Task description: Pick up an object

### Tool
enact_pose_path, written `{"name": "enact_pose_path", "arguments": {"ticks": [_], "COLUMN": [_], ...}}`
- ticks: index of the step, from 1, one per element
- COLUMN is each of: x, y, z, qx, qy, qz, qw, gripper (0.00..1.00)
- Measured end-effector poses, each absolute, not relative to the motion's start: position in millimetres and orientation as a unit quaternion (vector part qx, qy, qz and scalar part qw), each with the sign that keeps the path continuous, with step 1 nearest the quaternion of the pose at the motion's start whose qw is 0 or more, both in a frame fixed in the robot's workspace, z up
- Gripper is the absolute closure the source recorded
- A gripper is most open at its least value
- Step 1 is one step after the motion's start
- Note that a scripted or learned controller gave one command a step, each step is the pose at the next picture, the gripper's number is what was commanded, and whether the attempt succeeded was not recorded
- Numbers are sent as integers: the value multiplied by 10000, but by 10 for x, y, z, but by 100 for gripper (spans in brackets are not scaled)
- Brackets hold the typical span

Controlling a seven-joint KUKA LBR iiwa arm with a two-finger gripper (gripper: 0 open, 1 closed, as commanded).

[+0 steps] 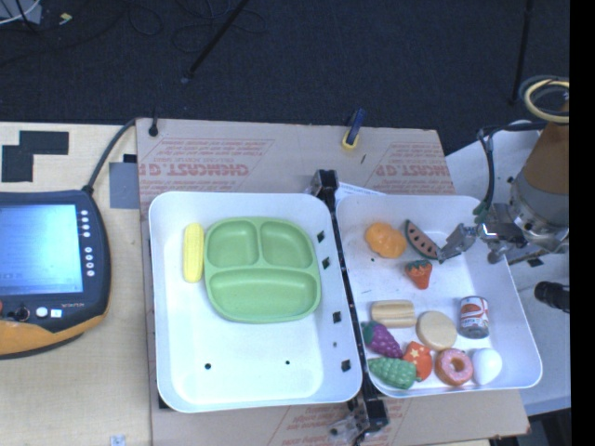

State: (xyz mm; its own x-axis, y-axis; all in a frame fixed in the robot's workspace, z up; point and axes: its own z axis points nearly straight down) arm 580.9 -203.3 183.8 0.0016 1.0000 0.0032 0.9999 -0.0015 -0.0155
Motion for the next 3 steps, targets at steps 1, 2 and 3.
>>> {"name": "enact_pose_path", "arguments": {"ticks": [1,2,3], "x": [5838,5856,5903], "y": [-2034,-2113,-2143], "z": [1927,1430,1166], "qx": [-7069,-7065,-7066], "qy": [-7073,-7077,-7076], "qz": [3,13,-28], "qw": [3,22,-77], "gripper": [0,0,0]}}
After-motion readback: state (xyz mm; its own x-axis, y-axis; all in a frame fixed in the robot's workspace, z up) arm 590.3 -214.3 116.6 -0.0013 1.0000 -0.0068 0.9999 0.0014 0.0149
